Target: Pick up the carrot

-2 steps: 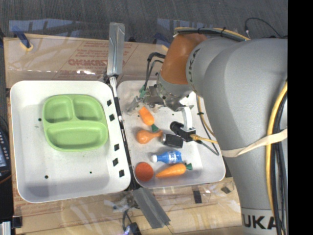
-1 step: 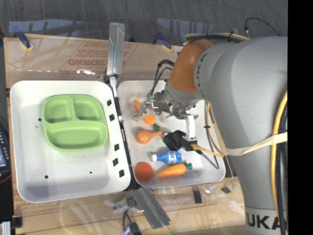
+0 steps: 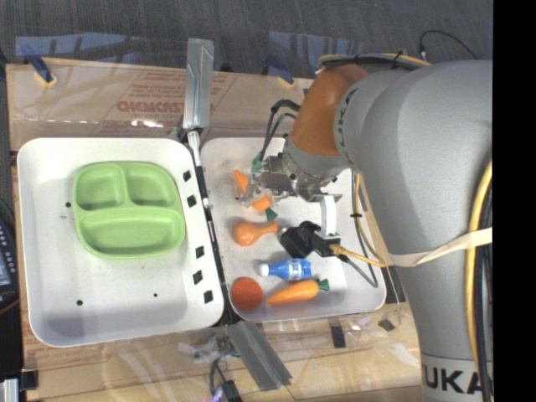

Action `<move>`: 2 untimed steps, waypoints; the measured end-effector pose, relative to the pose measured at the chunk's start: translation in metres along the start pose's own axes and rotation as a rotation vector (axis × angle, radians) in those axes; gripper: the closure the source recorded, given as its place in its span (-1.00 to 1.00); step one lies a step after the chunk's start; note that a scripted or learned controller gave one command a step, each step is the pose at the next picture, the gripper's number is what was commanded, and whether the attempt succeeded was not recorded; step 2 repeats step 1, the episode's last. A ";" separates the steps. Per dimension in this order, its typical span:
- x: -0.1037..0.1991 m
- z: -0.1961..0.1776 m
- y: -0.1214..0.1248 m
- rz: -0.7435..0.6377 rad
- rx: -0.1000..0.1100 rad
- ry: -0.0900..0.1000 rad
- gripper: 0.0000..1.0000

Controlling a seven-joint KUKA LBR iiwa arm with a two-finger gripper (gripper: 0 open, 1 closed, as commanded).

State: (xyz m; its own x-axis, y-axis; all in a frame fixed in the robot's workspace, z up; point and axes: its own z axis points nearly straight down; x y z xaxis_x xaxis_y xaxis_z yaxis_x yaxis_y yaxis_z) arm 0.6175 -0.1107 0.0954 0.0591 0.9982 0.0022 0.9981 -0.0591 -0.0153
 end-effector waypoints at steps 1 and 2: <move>0.057 -0.096 0.034 -0.146 -0.013 -0.003 1.00; 0.057 -0.096 0.034 -0.146 -0.013 -0.003 1.00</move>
